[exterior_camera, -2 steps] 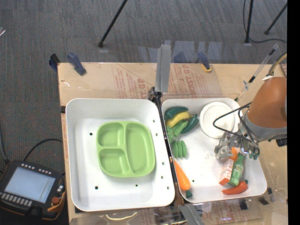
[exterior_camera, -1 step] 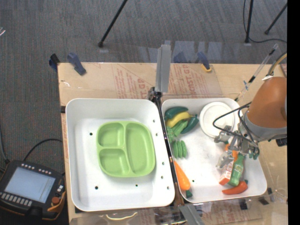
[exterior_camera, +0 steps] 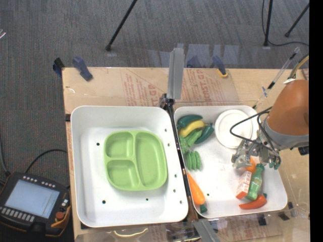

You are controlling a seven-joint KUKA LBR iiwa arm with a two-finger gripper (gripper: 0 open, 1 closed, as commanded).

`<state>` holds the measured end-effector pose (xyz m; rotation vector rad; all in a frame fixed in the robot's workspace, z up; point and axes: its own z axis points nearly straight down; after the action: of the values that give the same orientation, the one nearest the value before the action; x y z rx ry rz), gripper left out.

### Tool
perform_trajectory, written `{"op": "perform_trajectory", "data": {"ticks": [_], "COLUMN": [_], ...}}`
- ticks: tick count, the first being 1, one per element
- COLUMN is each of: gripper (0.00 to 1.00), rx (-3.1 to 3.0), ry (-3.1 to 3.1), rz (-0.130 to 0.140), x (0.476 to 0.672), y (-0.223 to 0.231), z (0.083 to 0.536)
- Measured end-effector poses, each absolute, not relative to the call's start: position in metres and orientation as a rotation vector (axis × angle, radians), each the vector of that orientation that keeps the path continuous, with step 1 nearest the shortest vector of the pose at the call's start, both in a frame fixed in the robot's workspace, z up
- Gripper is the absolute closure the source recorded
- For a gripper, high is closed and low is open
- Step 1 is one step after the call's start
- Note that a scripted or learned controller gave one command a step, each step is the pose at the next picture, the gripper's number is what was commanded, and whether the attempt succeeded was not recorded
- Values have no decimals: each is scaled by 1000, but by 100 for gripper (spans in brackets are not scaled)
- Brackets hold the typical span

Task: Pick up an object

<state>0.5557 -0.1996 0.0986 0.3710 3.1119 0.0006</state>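
Lab: tripod legs [exterior_camera: 123,19], teach pendant [exterior_camera: 33,201]

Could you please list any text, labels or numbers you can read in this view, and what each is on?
Red print on the bench board: upside down, too blurred to read.
Label on the green bottle: too small to read.
Orange carton: print unreadable.
Pendant screen: nothing legible.

1. Worktop [exterior_camera: 146,87]: bare brown board w/ red print, seen from above at a slant.
2. Left white bin [exterior_camera: 83,130] sits directly on it.
3. Right white bin [exterior_camera: 224,213] just beside, rims touching at centre.
4. Blue clamps [exterior_camera: 82,68] at back edge.
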Motion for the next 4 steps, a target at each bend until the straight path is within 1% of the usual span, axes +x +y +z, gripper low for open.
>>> {"op": "perform_trajectory", "data": {"ticks": [1,2,3,4], "gripper": [100,100,100,0], "rx": [832,1253,1310,1309], "ry": [3031,2882,2856,2858], "rz": [2,0,1,0], "x": [495,529,577,577], "y": [-209,-212,-187,-186], "z": [87,87,87,87]}}
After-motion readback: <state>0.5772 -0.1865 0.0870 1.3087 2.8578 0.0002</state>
